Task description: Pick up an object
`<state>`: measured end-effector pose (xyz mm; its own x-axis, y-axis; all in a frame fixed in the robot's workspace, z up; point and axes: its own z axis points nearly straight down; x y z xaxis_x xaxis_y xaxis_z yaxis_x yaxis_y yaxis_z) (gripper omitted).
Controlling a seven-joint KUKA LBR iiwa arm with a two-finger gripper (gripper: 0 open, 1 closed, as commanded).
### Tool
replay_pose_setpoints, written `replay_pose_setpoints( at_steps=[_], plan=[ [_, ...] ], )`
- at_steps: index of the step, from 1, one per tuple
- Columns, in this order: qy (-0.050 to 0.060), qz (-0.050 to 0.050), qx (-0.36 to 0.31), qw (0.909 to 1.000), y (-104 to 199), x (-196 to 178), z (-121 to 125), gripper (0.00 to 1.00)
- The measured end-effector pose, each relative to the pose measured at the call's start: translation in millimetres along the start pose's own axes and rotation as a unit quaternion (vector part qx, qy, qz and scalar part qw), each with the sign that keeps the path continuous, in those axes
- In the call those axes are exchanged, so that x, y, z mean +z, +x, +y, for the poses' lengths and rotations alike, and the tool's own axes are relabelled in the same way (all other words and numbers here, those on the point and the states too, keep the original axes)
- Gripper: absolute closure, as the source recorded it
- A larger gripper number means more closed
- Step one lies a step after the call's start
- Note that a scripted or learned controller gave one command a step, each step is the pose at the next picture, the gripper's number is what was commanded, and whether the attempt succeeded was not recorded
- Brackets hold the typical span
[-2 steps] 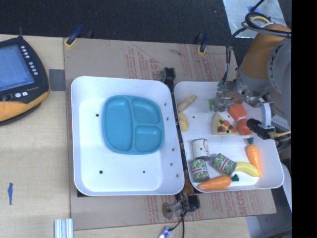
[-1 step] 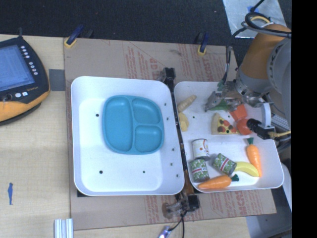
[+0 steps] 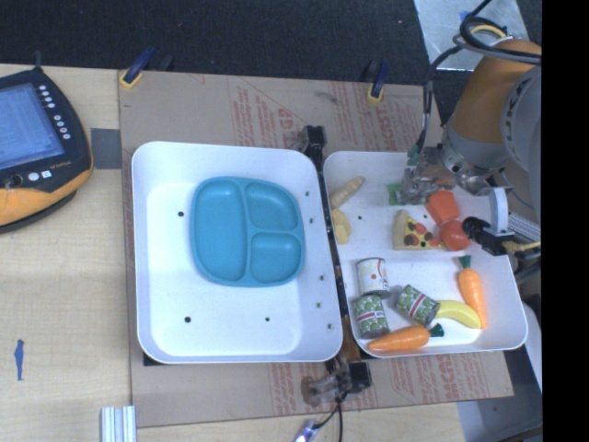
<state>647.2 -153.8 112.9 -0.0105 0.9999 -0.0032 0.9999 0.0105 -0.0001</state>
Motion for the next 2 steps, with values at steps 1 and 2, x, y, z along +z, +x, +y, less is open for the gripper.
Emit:
replay_pose_setpoints(
  at_steps=[1,2],
  plan=[
    [0.0,0.0,0.0,1.0,0.1,0.1,-0.1,0.0],
    [-0.002,-0.001,-0.001,1.0,-0.9,-10.4,0.5,1.0]
  ],
)
